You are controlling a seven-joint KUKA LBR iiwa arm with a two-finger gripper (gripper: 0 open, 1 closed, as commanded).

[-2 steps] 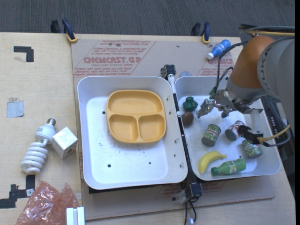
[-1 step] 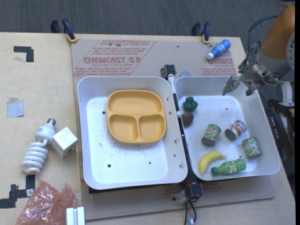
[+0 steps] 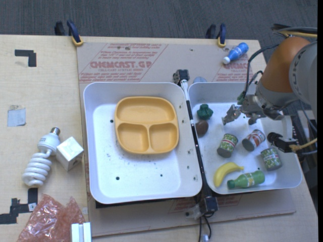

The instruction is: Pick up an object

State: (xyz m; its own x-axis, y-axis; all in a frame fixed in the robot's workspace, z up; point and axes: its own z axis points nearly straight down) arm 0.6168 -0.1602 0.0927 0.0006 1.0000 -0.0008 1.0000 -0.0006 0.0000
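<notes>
Over the right bin [image 3: 290,183] we see the arm [image 3: 290,72] reaching in, and we take that bin as our landmark for everything else. To its left, touching along the shared edge, sits the left bin [image 3: 96,150], which holds a yellow divided tray [image 3: 147,124].

At the upper middle of the right bin hangs the gripper [image 3: 233,116]; its fingers look spread apart with nothing between them, so we judge the pick as not yet made.

Inside the right bin, going down in size: a green bottle [image 3: 246,180] lies along the lower edge with a banana [image 3: 225,172] just beside it on the left. Three small cans sit in the middle band: one can [image 3: 227,144] just below the gripper, a second can [image 3: 253,139] lying on its side to its right, and a third can [image 3: 270,158] nearer the right wall. A green toy [image 3: 204,111] and a brown piece [image 3: 202,128] sit by the left wall.

We judge the can below the gripper the nearest target. To do this well, we should centre the fingers over it, straddle its narrow width, descend fully before closing, and avoid nudging the neighbouring can.
</notes>
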